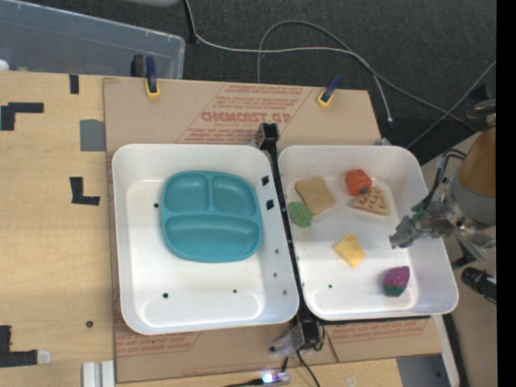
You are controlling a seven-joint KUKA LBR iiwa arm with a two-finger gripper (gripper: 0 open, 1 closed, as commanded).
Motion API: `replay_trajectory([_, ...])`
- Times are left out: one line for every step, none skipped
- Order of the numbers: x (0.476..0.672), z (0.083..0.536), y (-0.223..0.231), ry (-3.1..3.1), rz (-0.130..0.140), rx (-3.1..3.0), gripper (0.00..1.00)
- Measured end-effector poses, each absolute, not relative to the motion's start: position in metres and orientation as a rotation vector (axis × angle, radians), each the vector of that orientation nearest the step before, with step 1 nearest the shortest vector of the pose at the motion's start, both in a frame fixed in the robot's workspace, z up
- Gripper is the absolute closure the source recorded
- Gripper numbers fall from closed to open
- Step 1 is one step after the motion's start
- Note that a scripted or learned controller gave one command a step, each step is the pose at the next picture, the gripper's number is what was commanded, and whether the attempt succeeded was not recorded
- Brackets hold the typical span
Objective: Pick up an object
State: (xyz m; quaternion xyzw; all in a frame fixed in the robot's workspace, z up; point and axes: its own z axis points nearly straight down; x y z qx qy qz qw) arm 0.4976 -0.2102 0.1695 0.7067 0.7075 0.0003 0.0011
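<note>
Hovering claw (403,236) nr purple toy (395,280), yellow wedge (350,250) beside.

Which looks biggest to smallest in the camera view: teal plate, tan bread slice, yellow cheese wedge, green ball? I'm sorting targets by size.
1. teal plate, by far the largest
2. tan bread slice
3. yellow cheese wedge
4. green ball

The cheese wedge and the ball look close in size, so their order is unsure.
</note>
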Motion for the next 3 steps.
replay_trajectory([0.506,0.221,-0.203,2.222,0.002,2.216,1.00])
replay_trajectory([0.507,0.232,-0.203,2.222,0.000,2.219,1.00])
replay_trajectory([0.498,0.232,-0.144,2.229,-0.001,2.217,1.00])
